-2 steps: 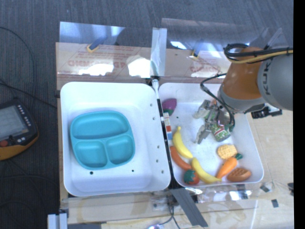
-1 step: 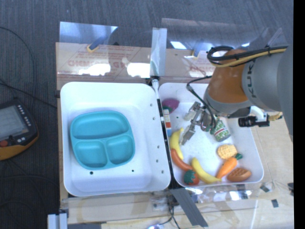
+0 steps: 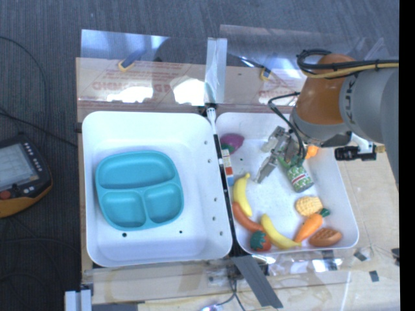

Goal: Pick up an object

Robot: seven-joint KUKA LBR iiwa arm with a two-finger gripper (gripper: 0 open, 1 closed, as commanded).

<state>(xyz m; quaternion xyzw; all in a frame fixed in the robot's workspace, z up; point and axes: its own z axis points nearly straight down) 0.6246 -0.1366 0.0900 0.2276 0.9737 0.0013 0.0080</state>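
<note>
Far left, on the dark floor: a handheld control pendant [image 3: 23,170] with a grey screen and orange edge.

Left bin [image 3: 94,238]: white, shallow. Holds a teal divided tray [image 3: 138,188], three compartments, lying flat near the bin's left side.

Right bin [image 3: 347,203]: white, touching the left bin along the middle divide. Contents, left to right:
- purple piece [image 3: 232,140] in the upper left corner
- small yellow banana [image 3: 240,188] beside the divide, an orange-red chilli [image 3: 243,217] just below it
- red strawberry [image 3: 259,240] at the lower edge
- larger yellow banana [image 3: 277,233] lying at a slant
- green bottle [image 3: 298,175] with a label, tilted, mid-bin
- corn cob [image 3: 308,205], carrot [image 3: 310,227], brown bread roll [image 3: 325,237] grouped at lower right

Jaws [image 3: 277,153]: over the upper middle of the right bin, fingers apart, one reaching down-left. Nothing seen between them. The bottle's top lies just beside them; contact cannot be told.

Arm [image 3: 363,105]: grey, orange band, entering from the right over the worktop [image 3: 373,235].
</note>
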